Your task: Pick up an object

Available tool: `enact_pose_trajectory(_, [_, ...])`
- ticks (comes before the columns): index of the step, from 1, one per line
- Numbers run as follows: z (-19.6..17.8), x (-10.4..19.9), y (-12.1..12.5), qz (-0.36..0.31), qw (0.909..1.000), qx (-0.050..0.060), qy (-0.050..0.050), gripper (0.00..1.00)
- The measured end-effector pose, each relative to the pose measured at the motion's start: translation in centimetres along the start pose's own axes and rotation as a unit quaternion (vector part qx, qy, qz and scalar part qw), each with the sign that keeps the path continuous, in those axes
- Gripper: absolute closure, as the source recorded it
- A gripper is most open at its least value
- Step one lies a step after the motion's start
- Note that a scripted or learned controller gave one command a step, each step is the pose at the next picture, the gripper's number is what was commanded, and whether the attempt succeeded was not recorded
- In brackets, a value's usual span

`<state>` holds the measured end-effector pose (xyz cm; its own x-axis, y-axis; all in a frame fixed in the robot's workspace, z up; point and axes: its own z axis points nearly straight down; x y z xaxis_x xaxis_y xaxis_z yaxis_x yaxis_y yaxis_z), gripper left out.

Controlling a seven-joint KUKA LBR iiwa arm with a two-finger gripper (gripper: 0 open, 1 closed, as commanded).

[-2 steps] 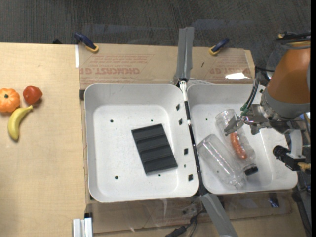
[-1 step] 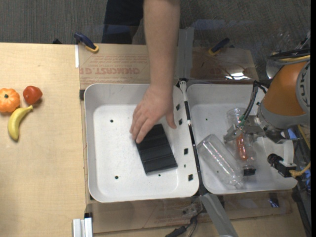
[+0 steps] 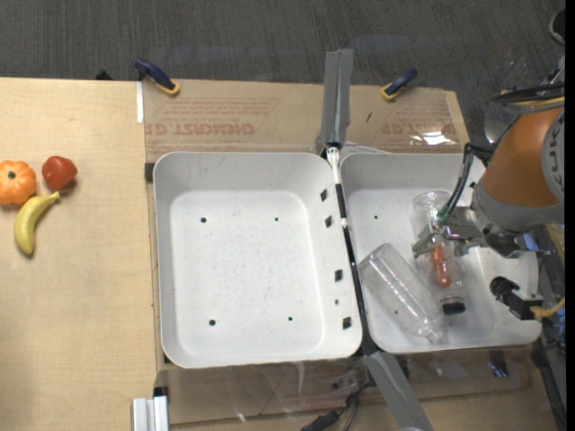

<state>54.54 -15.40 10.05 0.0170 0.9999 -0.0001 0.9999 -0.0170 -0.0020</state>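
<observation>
In the right bin [image 3: 386,330], a clear plastic bottle [image 3: 402,291] lies on its side, pointing toward the front right. A small orange-red object [image 3: 440,267] lies just right of it, next to a small black piece [image 3: 454,308]. A clear cup [image 3: 429,206] sits farther back. My gripper [image 3: 437,239] reaches in from the right and hangs low, directly above the back end of the orange-red object and in front of the cup. The arm's orange band [image 3: 526,155] is at the right edge.
The left bin [image 3: 171,259] sits beside the right one, with a raised divider [image 3: 341,223] between them. A tomato [image 3: 59,172], an orange fruit [image 3: 15,183] and a banana [image 3: 30,223] lie on the wooden table at far left. Clamps [image 3: 157,76] hold the cardboard behind.
</observation>
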Motion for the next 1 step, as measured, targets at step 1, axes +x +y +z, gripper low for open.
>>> enact_pose_trajectory(1, [-9.11, 8.08, 6.76, -0.053, 0.9986, -0.001, 0.000, 1.00])
